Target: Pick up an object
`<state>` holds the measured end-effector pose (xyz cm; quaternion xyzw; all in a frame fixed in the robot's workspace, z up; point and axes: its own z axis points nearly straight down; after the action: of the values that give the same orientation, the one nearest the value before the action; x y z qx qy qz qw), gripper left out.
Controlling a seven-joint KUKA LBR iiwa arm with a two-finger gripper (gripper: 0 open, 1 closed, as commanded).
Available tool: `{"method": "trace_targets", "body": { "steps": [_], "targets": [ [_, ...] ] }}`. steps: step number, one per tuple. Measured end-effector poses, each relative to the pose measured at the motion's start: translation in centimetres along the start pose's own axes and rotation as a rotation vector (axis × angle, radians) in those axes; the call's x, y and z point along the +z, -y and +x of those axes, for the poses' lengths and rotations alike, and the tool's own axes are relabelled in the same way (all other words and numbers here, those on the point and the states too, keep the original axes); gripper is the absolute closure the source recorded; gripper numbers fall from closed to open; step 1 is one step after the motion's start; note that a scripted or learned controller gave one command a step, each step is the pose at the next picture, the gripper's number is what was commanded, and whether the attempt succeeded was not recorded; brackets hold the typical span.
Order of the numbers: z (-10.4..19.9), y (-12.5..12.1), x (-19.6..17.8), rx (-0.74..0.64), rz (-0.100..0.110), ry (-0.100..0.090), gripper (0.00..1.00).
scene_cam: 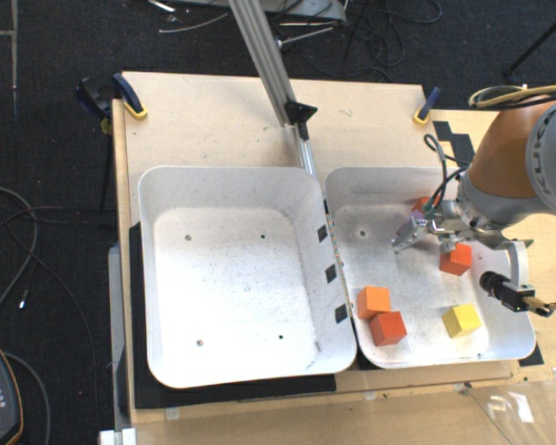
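Hand (410,237) hovers low in the right bin (500,350), grip state impossible to tell; the red block (455,259) sits just to its right, nearest of the blocks.

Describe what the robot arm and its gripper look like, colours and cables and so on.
The arm is bulky and rounded, grey with a wide orange band above the wrist. Black cables loop along its near side toward the wrist, and a yellowish cable runs over its top. The gripper is a small, silvery metal piece with thin fingers, and a black fitting sits beside it.

Speckled white plastic bins (232,193), matt wooden bench (213,119)
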<state>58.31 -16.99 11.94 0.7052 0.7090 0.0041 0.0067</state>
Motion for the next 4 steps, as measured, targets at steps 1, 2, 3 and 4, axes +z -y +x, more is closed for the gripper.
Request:
{"method": "trace_targets", "body": {
  "steps": [1,2,3,4],
  "targets": [
    [3.6,-7.0,2.5,-0.001,0.012,-0.004,0.00],
    [3.3,-6.9,1.4,0.000,0.013,-0.001,1.00],
    [13.2,-9.7,-8.1,-0.005,0.005,-0.007,1.00],
    [10.5,-8.9,-16.6,0.007,0.006,-0.002,1.00]
  ]
}}
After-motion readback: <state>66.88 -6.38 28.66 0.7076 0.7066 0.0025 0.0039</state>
